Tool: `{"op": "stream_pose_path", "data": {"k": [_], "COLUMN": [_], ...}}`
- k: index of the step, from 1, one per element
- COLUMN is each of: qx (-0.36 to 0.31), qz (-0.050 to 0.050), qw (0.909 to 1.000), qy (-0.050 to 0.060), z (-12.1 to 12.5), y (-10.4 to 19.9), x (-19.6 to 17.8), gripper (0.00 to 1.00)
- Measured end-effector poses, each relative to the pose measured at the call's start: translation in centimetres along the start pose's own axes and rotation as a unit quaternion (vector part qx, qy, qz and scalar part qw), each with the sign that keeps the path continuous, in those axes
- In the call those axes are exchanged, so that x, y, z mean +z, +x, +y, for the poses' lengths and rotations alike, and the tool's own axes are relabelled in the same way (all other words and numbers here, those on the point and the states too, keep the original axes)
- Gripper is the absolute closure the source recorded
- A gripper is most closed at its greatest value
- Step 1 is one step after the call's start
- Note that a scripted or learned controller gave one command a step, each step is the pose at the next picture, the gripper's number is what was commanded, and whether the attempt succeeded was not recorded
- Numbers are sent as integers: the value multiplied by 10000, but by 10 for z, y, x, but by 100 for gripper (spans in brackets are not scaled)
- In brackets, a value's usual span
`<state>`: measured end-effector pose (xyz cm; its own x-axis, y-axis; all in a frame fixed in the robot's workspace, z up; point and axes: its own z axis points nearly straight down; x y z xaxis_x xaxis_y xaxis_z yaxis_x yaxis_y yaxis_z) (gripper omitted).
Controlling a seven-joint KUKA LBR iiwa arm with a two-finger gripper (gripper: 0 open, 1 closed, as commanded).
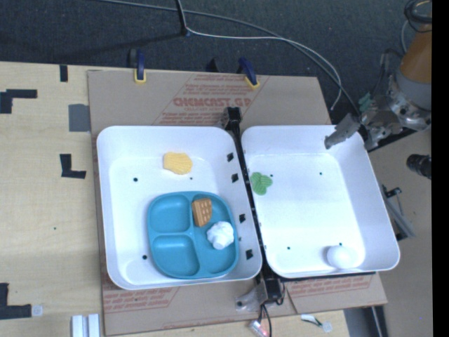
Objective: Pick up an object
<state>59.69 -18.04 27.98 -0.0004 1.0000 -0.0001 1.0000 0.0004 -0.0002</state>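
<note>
My gripper (pixel 337 137) hangs over the far right corner of the right bin (pixel 365 188), with nothing seen in it. In that bin a small green object (pixel 262 183) lies by the left wall, and a white ball (pixel 343 256) rests near the front right corner. The left bin (pixel 112 188) holds a yellow piece (pixel 178 163) and a blue divided plate (pixel 168 251). On the plate sit a brown waffle-like piece (pixel 202 211) and a white lump (pixel 221 235).
Both bins stand on a cardboard sheet (pixel 203 100) clamped at the far edge. A black divider (pixel 242 181) runs between the bins. Cables (pixel 280 41) cross the dark floor behind.
</note>
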Motion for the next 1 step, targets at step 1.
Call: {"op": "stream_pose_path", "data": {"k": [1], "qx": [3], "qz": [6], "qw": [10000], "qy": [28], "z": [-45], "y": [7], "x": [63], "gripper": [0]}}
